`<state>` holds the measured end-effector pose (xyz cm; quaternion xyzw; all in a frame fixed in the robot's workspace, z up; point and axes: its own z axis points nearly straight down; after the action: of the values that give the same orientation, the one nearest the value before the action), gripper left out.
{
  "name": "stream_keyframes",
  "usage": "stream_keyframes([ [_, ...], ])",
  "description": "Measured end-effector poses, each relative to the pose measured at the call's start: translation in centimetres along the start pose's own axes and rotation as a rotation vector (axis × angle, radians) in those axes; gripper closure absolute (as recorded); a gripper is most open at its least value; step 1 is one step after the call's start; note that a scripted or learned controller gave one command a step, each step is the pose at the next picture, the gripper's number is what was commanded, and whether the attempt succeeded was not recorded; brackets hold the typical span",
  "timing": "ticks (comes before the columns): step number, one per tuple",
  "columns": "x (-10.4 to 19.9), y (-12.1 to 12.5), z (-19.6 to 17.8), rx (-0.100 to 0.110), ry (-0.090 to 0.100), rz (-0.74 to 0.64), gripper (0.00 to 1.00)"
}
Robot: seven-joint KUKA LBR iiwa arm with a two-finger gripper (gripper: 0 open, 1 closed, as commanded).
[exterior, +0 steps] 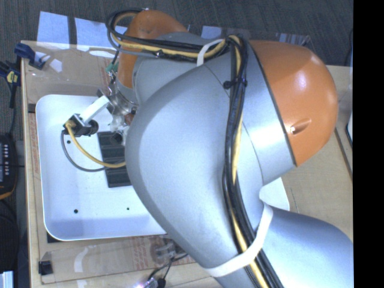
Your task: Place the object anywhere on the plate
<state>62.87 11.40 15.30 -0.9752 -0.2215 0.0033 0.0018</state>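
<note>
Camera view, items counted:

- Arm, one: grey with orange sections, reaching in from the right and covering most of the bench.
- Cable bundle, one: black and yellow, running along the arm's length.
- Gripper, one: dark, hanging over the left white bin, near its middle. Whether it is apart, together or clamped on anything cannot be told.
- Yellow cable loop, one: curling just left of the gripper, above the bin floor.
- Small dark dots, two: sitting on the bin floor, near its lower edge.
- Blue tape patches, two: lying at the bench's upper left.
- Object and plate: position, heading and long axis cannot be told, the arm hiding that ground.
</note>
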Motion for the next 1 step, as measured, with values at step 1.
stream_keyframes([
  [1, 5.02, -6.58, -1.87, -0.003, 0.004, -0.121, 1.00],
])
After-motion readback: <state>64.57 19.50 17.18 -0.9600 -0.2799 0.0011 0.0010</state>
